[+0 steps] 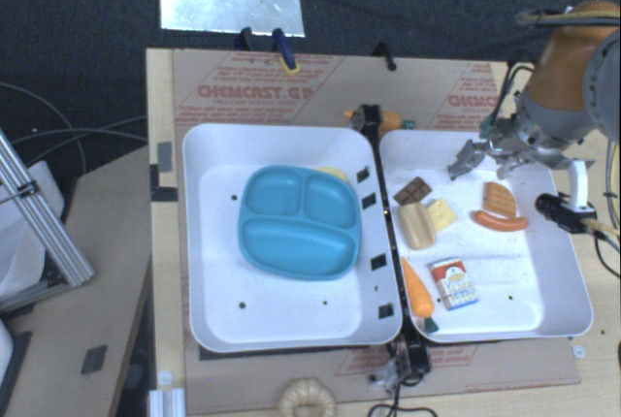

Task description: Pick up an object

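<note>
Camera view, metal pincer spread above glossy white bin, smooth tapered carrot, ridged waffle, compartmented blue plate

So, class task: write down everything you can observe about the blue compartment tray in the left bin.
The blue compartment tray looks like smooth moulded plastic, light blue, with rounded corners. It has three sections: two smaller ones along the far side and one long one nearer the camera. It lies flat, slightly rotated, near the middle of the left bin. A pale yellow item peeks out at its far right edge; whether they touch is unclear.
</note>
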Motion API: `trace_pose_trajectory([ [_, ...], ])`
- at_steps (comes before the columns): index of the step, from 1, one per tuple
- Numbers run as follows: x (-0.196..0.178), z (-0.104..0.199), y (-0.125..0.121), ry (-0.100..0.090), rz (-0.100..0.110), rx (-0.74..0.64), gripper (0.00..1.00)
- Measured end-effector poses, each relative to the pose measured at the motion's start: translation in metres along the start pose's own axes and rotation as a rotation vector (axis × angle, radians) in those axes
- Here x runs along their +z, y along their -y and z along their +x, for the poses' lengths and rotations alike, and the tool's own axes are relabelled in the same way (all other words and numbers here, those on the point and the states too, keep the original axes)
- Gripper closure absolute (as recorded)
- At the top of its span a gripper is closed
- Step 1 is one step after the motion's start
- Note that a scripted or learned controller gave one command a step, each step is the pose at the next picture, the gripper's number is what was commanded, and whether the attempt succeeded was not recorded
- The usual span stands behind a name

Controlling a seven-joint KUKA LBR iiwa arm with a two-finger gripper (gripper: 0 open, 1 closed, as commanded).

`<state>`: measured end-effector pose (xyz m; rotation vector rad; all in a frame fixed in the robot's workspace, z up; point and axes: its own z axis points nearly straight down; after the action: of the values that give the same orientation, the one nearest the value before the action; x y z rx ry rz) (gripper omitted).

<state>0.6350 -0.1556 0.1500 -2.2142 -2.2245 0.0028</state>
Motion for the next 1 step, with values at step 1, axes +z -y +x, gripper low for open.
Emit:
trace_pose_trajectory([
  [1,0.0499,-0.0043,-0.0092,0.001,-0.003,0.000,0.00],
])
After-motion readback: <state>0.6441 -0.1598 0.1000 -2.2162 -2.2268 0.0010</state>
